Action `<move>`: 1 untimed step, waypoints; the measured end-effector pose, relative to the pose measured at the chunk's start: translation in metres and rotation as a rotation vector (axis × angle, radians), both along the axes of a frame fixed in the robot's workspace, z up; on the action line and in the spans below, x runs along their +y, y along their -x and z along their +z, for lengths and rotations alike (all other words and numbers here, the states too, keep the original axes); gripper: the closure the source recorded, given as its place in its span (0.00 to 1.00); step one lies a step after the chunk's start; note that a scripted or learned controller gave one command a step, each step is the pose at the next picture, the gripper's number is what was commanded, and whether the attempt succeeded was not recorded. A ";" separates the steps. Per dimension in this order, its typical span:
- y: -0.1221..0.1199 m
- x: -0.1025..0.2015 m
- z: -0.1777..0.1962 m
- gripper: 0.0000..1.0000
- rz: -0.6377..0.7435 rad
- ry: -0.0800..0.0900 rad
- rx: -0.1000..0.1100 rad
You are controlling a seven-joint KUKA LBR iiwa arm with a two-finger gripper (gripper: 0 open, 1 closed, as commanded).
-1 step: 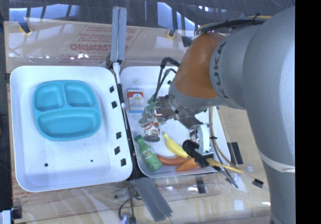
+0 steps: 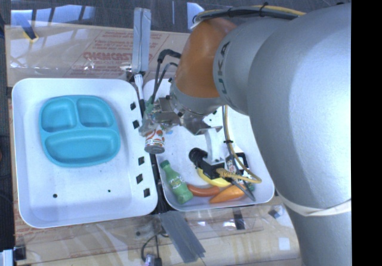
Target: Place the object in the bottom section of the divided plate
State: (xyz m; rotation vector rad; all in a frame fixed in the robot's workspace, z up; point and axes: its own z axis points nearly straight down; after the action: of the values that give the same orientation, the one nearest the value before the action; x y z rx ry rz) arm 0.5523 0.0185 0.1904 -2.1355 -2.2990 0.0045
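Divided plate was light blue, both bins white, bottle green, carrot orange, banana yellow, can white w/ orange-red stripes, arm grey w/ orange band.

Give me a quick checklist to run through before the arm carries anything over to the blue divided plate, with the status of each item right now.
1. Small can at the gripper: it hangs just under the gripper near the wall between the bins. Whether it is truly held: cannot tell.
2. Blue divided plate sits flat in the left bin: ok.
3. Bottom section of the plate has nothing in it: ok.
4. Can is over the plate: not ok, it is at the right bin's left edge.
5. Green bottle, banana and carrot lie away from the left bin: ok.
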 end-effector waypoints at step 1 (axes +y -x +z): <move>-0.015 0.083 0.035 1.00 -0.131 0.001 0.000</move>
State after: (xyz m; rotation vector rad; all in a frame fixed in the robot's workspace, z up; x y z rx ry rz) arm 0.5674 0.1012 0.2257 -2.2824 -2.1546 0.0056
